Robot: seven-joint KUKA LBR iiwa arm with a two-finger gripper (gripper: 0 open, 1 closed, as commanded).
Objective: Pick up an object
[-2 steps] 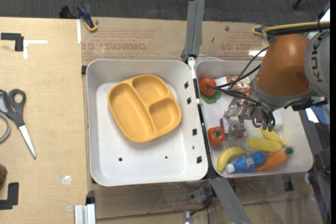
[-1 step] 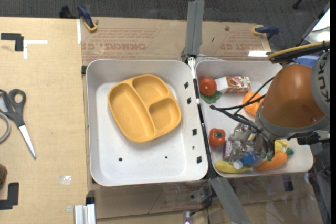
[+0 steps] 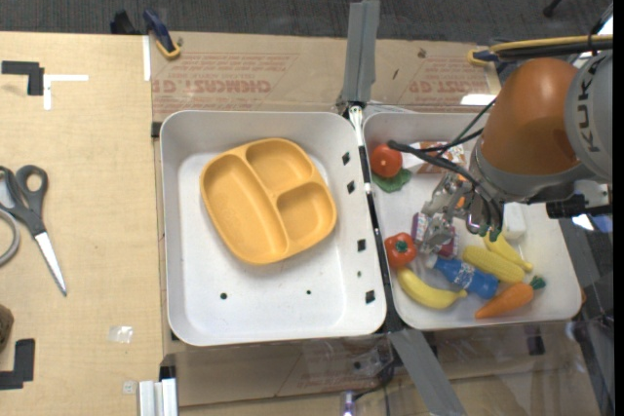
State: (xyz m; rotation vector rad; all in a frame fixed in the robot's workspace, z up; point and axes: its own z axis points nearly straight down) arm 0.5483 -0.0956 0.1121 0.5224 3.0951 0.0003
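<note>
Pile of objects (image 3: 458, 270) in the right bin (image 3: 429, 120), crowded toward its near edge and middle. Among them: a yellow banana (image 3: 427, 290) at the near left, curved along the bin's front; a blue piece (image 3: 473, 280) just beside it, touching or nearly so; an orange carrot (image 3: 505, 299) at the near right, tip toward the banana; a second yellow piece (image 3: 495, 258) lying aslant just behind the carrot; a small red item with a green top (image 3: 400, 249) by the bin's left wall. Farther back, apart from the rest, a red tomato (image 3: 387, 161) near the far left corner. Something pale and purplish (image 3: 426, 229), possibly a wrapped or clear packet, right under the tool, too muddled to name.

Gripper (image 3: 447, 209) low over the middle of the pile, above the purplish thing and the blue piece, cables trailing behind it. Open or closed: impossible to tell from this angle. Nothing visibly held. Arm (image 3: 526, 127) reaching in from the right, orange band bulking over the bin's far right corner and hiding that part of it.

In the left bin (image 3: 195, 287), a yellow divided plate (image 3: 268, 200), three compartments, lying flat and skewed. Bins side by side, walls touching, on brown cardboard (image 3: 244, 73). Well to the left on the bench, grey-handled scissors (image 3: 34, 219), blades pointing toward the near edge.
</note>
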